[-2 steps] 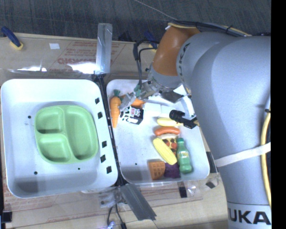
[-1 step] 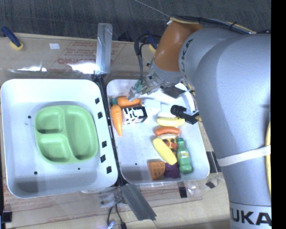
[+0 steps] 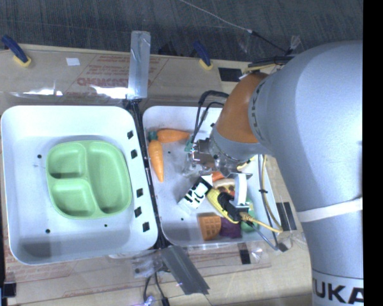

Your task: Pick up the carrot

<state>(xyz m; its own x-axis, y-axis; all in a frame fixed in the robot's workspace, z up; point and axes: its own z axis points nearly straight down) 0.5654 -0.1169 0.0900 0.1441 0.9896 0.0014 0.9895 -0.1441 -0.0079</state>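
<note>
Two orange carrots lie in the right bin (image 3: 179, 234) at its far left. One carrot (image 3: 156, 160) lies lengthwise along the bin's left wall. The other carrot (image 3: 173, 134) lies crosswise near the back wall. My gripper (image 3: 200, 153) hangs low over the bin's middle, just right of both carrots and apart from them. The grey wrist with its orange band (image 3: 237, 116) covers the gripper's upper part.
A green divided plate (image 3: 89, 177) sits in the left bin (image 3: 19, 234). The right bin's front half holds a black-and-white item (image 3: 195, 195), a yellow piece (image 3: 225, 206), a tan waffle-like block (image 3: 209, 225) and something purple (image 3: 231, 229). The arm's big grey body (image 3: 319, 145) covers the bin's right side.
</note>
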